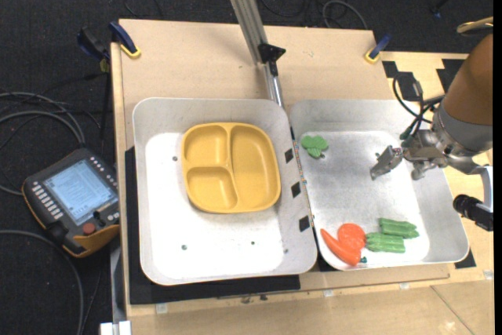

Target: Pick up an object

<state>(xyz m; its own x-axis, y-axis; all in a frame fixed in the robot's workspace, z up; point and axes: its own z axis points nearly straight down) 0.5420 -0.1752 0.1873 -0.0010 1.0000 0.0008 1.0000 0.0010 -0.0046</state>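
Objects for picking lie in the right bin (439,192): a red-orange tomato (351,236) touching an orange carrot (337,249) at the near left corner, two green pods (392,235) just beside them to the right, and a small green leafy piece (314,145) near the far left wall. The tomato is round and glossy; the carrot is elongated and lies at a slant, partly under the tomato. The pods lie roughly parallel, one just behind the other, and overlap slightly. The leafy piece stands well apart from the other items.

The left bin (157,169) holds a yellow tray (231,167) with three compartments, placed near its centre.

The arm (474,102) enters from the right and is cut off at the frame edge; only its orange band and grey wrist are visible. The gripper (386,162) hangs over the bare middle of the right bin, between the leafy piece and the pods, clear of both. Nothing is visible between its fingers. The fingers are small and dark against the bin floor, so their opening cannot be determined.
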